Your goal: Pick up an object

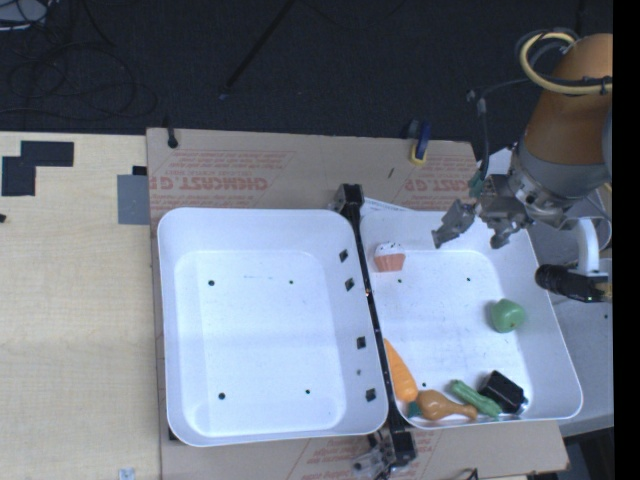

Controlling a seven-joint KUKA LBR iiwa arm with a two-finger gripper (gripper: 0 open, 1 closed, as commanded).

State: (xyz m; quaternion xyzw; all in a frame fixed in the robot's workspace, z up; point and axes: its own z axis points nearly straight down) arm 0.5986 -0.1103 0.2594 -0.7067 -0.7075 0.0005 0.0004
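Green round object [507, 315] at three o'clock of right white bin [560, 368], gripper [478, 224] released above bin's twelve o'clock rim, cardboard sheet [260, 168] beneath, dark floor behind.

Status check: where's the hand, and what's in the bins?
Hand open above right bin's far edge, holding nothing. Green ball, carrot, cupcake lie untouched. Nothing blocking.

The right white plastic bin [540, 368] held a small cupcake [389, 258] at eleven o'clock, a green ball [507, 315] at three, and an orange carrot [400, 371] at seven.
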